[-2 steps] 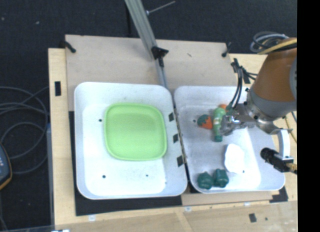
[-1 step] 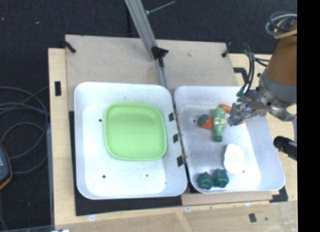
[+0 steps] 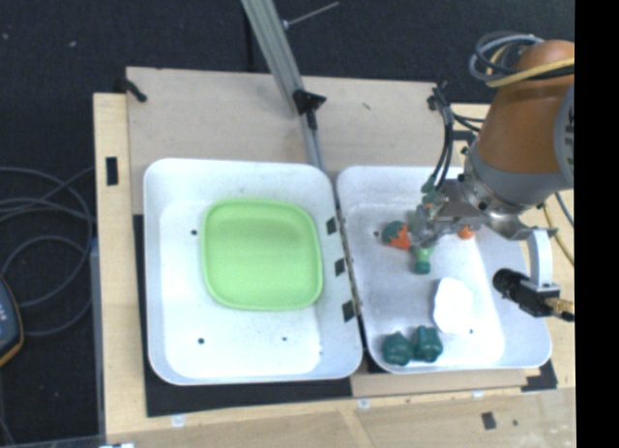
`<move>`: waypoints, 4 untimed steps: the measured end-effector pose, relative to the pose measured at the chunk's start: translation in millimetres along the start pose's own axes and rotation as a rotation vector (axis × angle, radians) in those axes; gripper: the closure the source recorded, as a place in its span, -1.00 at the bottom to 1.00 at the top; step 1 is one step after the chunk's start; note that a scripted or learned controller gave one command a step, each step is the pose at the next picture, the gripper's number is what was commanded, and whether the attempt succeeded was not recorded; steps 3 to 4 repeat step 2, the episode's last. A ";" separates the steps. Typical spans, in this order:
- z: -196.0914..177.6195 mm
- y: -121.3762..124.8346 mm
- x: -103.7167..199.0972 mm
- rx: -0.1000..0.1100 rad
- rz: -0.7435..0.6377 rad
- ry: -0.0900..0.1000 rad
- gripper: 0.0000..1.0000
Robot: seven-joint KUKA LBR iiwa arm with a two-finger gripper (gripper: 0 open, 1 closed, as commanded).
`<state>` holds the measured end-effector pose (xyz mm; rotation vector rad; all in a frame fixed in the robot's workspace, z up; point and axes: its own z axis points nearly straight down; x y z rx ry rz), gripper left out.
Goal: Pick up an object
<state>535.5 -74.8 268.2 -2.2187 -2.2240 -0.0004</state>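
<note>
**Clerk:** Item one, the right bin (image 3: 513, 344); contents, please, each placed from the white lump (image 3: 453, 306) in it.

**Onlooker:** White lump, lying low in the bin toward its near wall; a pair of dark teal pieces (image 3: 412, 345) just beside it, nearer the front rim and a little to the left; a small green and orange piece (image 3: 395, 235) well above it, toward the bin's far half; a short green peg (image 3: 422, 264) between that piece and the lump; an orange scrap (image 3: 466, 233) above the lump, close under the arm's wrist.

**Clerk:** Item two, the gripper (image 3: 432, 226)?

**Onlooker:** It stood above the lump, low among the small pieces, the green and orange piece just to its left and the peg just beneath; whether it was clenched or released, I could not tell; too dark and too small from where I stood.

**Clerk:** Progress on the pick?

**Onlooker:** Nothing was seen lifted; every object rested on the bin floor; by my reckoning the reach was made, the grasp and the lift were left.

**Clerk:** Item three, the left bin (image 3: 174, 340)?

**Onlooker:** Far to the lump's left; one green plate (image 3: 262, 253) in it.
</note>
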 end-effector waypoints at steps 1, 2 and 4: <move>18.0 7.4 53.3 0.001 -0.001 0.000 1.00; 29.7 7.6 111.5 0.000 -0.002 0.000 1.00; 29.7 7.6 111.5 0.000 -0.002 0.000 1.00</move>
